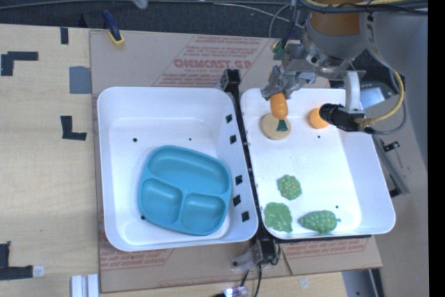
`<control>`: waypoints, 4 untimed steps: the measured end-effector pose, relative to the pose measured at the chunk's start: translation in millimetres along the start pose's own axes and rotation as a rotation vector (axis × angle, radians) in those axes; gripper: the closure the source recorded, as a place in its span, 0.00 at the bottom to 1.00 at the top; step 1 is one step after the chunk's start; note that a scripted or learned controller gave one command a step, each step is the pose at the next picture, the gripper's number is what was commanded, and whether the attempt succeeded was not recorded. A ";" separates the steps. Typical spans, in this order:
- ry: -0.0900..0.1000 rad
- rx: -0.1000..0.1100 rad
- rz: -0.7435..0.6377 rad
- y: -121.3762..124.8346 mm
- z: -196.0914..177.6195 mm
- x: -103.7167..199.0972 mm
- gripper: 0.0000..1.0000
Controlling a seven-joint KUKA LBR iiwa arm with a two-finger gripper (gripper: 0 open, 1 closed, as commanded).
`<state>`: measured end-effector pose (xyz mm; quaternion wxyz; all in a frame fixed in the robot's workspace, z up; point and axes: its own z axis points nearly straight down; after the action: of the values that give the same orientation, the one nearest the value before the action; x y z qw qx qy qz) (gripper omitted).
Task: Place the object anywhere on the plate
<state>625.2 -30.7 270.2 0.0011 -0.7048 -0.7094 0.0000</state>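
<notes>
Two-finger gripper (279, 97) pinching small orange carrot-shaped toy (279, 108), at 12 o'clock of right white bin (361, 170). Blue three-compartment plastic plate (184, 189) in left white bin (122, 149), at 8 o'clock from toy.

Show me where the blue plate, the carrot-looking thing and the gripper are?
blue plate (182, 170): camera view, on the ridge between its compartments.
carrot (279, 106): camera view, on its orange body.
gripper (278, 88): camera view, at its fingertips, right above the carrot.
</notes>
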 end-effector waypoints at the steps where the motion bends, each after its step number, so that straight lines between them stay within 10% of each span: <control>1: -0.001 0.002 0.001 -0.6 21.8 50.1 1.00; 4: -0.001 0.003 -0.001 -12.8 48.4 212.1 1.00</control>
<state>611.0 181.4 222.1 0.0018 -0.7045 -0.7097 0.0015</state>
